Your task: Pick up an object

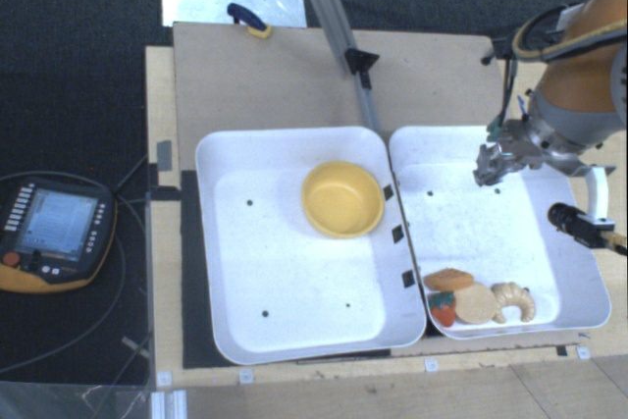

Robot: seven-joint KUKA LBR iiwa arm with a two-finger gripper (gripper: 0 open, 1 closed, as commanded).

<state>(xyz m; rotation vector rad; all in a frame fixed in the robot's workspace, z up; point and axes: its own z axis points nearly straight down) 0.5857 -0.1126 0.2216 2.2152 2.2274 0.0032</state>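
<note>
Tan bench (275, 74); two white bins (226, 309) side by side.

**Colours on and around the two bins**

Both bins are plain white: the left bin (235, 309) shows a few small dark dots on its floor, and the right bin (579, 289) is faintly speckled. In the left bin sits a bowl (341, 199) of soft yellow. At the near end of the right bin lie an orange-brown oblong piece (448, 279), a red and green piece (444, 309), a pale tan round piece (475, 303) and a cream, croissant-shaped piece (516, 300) with tan shading. The surface (422, 78) is beige cardboard-brown. The arm (579, 83) is grey with an orange band; its gripper (491, 164) is dark grey metal. The floor (78, 34) is dark charcoal carpet. A control pendant (54, 233) has a yellow-orange body, grey face and light bluish screen.
</note>
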